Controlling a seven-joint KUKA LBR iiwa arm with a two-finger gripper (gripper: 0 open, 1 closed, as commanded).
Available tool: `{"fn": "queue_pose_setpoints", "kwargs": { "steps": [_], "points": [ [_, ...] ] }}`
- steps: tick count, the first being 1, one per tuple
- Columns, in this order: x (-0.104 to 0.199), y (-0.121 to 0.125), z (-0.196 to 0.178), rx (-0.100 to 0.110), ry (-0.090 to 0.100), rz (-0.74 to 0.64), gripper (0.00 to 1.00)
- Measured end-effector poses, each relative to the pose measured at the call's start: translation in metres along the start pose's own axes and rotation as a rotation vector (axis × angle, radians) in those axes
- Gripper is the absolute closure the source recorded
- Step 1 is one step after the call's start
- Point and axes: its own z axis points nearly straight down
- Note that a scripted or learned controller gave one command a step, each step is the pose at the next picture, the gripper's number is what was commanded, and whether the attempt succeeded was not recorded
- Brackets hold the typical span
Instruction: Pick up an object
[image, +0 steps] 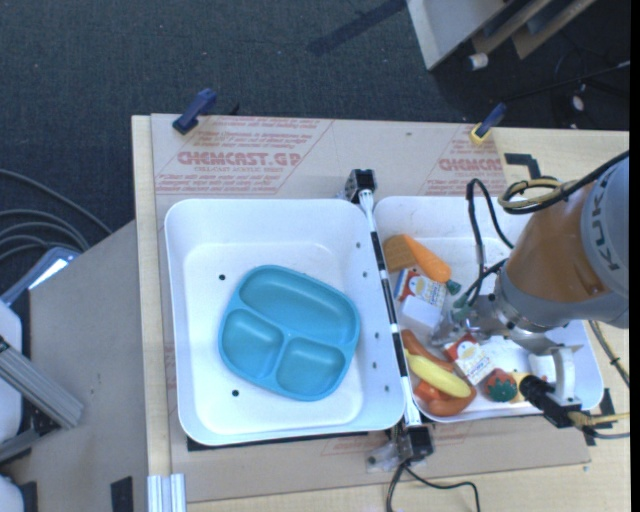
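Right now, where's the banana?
The banana lies in the right bin, near its front left corner, on an orange dish, just left of the hand.

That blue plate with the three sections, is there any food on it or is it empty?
Empty. The blue plate lies flat in the left bin, and all three sections show bare blue. The toy food, like the carrot, sits in the right bin.
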Motion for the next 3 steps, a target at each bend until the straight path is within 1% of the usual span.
{"fn": "queue_pose_setpoints", "kwargs": {
  "steps": [1,2,3],
  "points": [
    [0.068,0.0,-0.09,0.001,0.001,-0.002,1.0],
    [0.082,0.013,-0.158,0.0,0.0,-0.002,1.0],
    [0.085,0.044,-0.162,-0.001,-0.001,-0.003,1.0]
  ]
}}
